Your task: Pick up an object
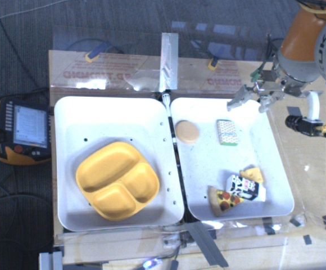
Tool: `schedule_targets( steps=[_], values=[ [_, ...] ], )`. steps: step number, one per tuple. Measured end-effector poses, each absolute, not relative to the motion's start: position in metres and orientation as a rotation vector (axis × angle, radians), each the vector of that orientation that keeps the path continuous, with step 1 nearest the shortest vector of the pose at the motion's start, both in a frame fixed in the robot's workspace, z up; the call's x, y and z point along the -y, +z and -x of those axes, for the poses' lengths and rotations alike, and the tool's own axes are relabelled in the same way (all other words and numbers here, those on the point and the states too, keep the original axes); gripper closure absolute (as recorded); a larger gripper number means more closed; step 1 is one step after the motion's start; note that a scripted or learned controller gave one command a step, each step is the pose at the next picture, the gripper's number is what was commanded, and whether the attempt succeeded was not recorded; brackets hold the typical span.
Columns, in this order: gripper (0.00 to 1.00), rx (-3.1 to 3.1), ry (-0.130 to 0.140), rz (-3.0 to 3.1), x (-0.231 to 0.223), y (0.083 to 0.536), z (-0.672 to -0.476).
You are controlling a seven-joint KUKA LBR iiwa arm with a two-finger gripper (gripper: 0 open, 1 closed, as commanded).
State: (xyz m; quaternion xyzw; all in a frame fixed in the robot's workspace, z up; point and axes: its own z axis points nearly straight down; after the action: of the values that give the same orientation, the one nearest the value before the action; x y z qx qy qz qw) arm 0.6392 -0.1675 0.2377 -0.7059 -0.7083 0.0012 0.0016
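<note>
1. Nearest the camera, in the right bin's (275, 151) front half, lie three small things close together: a pizza-slice toy (221, 200) by the front edge, a black-and-white patterned packet (243, 188) just to its right and touching it, and a small yellow wedge (253, 174) at the packet's far corner.
2. Farther back in the same bin, a small green-and-white dotted box (227, 132) lies flat near the middle, well apart from the front cluster.
3. To the box's left, a round tan disc (187, 131) sits close to the wall that this bin shares with the left bin.
4. Above the right bin's back right corner hangs the hand (252, 100), its two fingers spread apart. One fingertip (234, 103) points toward the bin's back edge. Nothing lies between the fingers and they touch none of the objects.
5. Behind the hand, the arm (302, 38), with its orange band above the wrist, reaches in from the right.
6. Across the shared wall, the left bin (67, 117) holds a yellow divided tray (117, 179), set at an angle toward the front.
7. Both bins stand side by side on the surface (118, 72).
8. Off the surface's left edge, a handheld control pendant (22, 131) with a lit screen lies on the dark floor.
</note>
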Motion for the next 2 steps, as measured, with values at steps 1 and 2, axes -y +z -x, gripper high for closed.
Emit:
schedule_targets(
  steps=[1, 2],
  values=[
    [0.00, 2.197, 0.005, 2.241, 0.163, 0.227, -0.644],
    [0.00, 2.175, 0.005, 2.267, 0.145, 0.311, -0.669]
  ],
)
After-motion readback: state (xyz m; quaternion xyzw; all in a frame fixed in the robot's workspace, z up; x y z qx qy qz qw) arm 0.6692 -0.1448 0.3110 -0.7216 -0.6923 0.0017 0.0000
